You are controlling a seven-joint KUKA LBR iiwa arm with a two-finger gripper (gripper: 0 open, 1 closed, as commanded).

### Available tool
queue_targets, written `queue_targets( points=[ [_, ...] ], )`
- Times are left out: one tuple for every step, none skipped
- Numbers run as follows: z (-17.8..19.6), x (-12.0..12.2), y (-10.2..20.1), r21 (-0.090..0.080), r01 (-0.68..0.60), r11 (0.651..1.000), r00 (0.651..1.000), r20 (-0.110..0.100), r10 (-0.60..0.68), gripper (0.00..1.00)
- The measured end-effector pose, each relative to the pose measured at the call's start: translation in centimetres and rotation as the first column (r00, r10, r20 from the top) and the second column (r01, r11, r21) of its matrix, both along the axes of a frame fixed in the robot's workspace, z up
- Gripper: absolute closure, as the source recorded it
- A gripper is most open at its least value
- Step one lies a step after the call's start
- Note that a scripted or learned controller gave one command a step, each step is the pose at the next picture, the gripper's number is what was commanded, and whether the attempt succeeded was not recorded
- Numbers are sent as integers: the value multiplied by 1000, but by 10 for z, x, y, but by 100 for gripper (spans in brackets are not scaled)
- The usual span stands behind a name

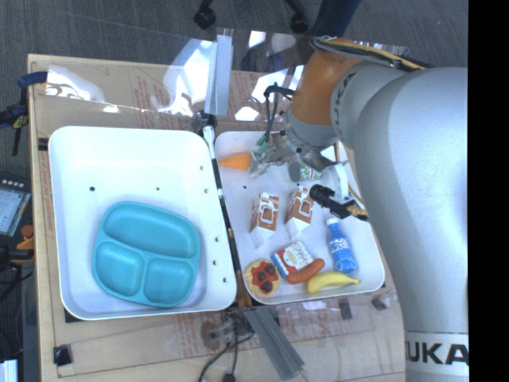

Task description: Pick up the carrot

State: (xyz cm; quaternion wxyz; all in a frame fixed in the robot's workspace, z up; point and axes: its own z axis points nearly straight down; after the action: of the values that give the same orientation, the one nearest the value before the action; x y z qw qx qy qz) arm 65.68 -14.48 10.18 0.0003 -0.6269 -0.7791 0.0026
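Carrot [235,162] lay at the twelve o'clock end of the right-hand bin [367,282], close against the divider between the two bins, its long axis running roughly nine to three with the broad end toward three. The jaws [267,157] hung at its three o'clock side, just beside or perhaps touching that end; from where I stood I could not tell whether they were spread or pinched, nor whether anything sat between them. So the carrot lay at nine o'clock from the jaws, nearly end-on to them, and I judged the grasp would want the wrist turned across that axis. Cartons, a small bottle [340,246] and a banana [332,282] lay toward six o'clock, well apart from it.
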Motion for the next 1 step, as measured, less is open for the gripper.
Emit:
queue_targets(
  points=[
    [0,1,3,3,-3,1000,1000,1,3,0]
  ],
)
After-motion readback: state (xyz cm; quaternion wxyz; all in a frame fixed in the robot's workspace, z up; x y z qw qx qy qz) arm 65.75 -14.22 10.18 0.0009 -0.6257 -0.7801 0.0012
